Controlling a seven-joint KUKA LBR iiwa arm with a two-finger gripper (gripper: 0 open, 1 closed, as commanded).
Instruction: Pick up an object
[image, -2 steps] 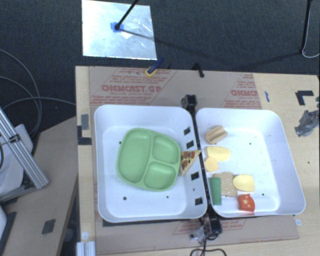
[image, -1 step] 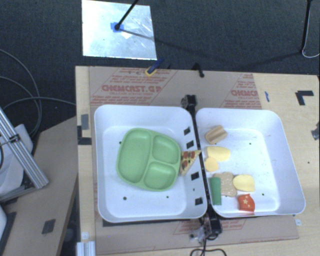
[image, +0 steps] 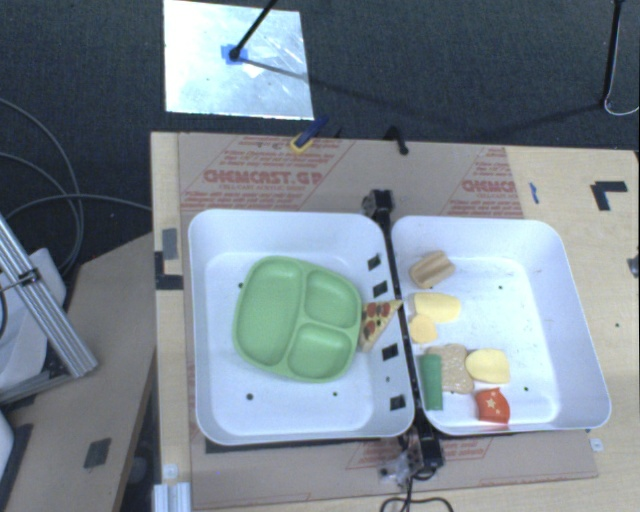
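The surface (image: 440, 170) is lying under a printed cardboard sheet and carrying two white bins side by side, their inner rims touching along a line of black clips. The left bin (image: 215, 250) is holding a green tray (image: 290, 320) with three compartments, sitting flat near the bin's middle and slightly turned. The right bin (image: 540, 300) is holding the loose items, all gathering in its left half. A bread roll (image: 431, 267) is lying nearest the far rim, apart from the rest. Below it a large yellow piece (image: 438, 306) is resting, with a small yellow piece (image: 423, 329) touching its lower left edge. Further toward the near rim a tan slice (image: 455, 368) is lying flat, with a second yellow piece (image: 488, 366) overlapping its right side and a green stick (image: 431, 381) lying along its left side, pointing toward the near rim. A red piece (image: 492, 405) is sitting just below the second yellow piece, closest to the near rim. A pizza slice (image: 377, 320) is leaning on the left bin's right wall, just beside the tray and reaching up to the shared rims. Beyond the surface a shiny sheet (image: 235, 60) is lying on the dark floor, and a yellow clip (image: 302, 143) is sitting at the surface's far edge.
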